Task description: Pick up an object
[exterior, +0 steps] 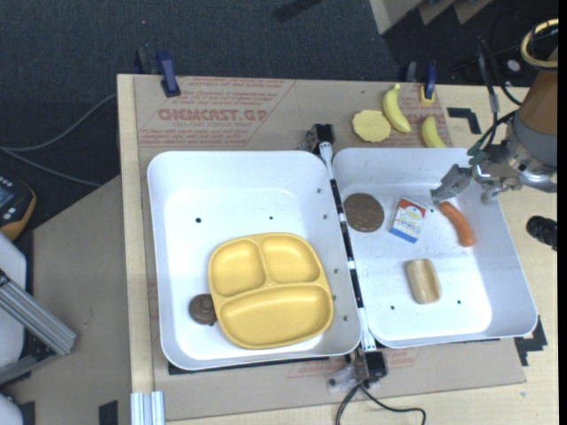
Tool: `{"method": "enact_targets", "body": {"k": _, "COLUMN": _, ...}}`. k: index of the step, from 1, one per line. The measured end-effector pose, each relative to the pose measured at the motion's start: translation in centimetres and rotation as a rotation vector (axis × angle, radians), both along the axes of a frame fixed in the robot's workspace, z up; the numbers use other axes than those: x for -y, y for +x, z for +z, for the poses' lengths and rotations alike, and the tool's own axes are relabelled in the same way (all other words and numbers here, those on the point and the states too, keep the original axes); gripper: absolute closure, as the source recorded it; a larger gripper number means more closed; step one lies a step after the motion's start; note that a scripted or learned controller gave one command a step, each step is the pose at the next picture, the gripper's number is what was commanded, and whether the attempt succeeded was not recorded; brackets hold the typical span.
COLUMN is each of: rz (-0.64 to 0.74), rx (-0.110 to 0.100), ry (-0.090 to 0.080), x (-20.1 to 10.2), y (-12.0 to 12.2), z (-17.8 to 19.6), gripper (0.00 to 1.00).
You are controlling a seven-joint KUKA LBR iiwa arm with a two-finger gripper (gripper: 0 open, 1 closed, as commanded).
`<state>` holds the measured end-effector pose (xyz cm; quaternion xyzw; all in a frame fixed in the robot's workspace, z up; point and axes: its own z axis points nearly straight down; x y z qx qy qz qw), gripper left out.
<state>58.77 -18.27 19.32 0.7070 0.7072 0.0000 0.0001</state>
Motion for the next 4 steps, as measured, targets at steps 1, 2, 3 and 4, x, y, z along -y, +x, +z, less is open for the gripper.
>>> {"method": "enact_targets", "body": {"k": 1, "rz": -0.001, "rx": -0.013, "ry": 0.005, "x": -3.2, "y": -4.3, "z": -10.1, "gripper": 0.0}}
{"method": "enact_targets", "body": {"k": 2, "rz": -0.002, "rx": -0.008, "ry": 0.004, "x": -4.8, "y": -9.7, "z": -11.0, "gripper": 0.0}}
{"method": "enact_targets", "body": {"k": 3, "rz": -0.002, "rx": 0.001, "ry": 0.0, "x": -4.7, "y": -9.4, "z": -9.9, "gripper": 1.0}}
{"method": "enact_targets", "body": {"k": 4, "rz": 0.008, "rx": 0.011, "ry": 0.001, "x": -10.5, "y": -8.0, "z": -0.3, "gripper": 1.0}}
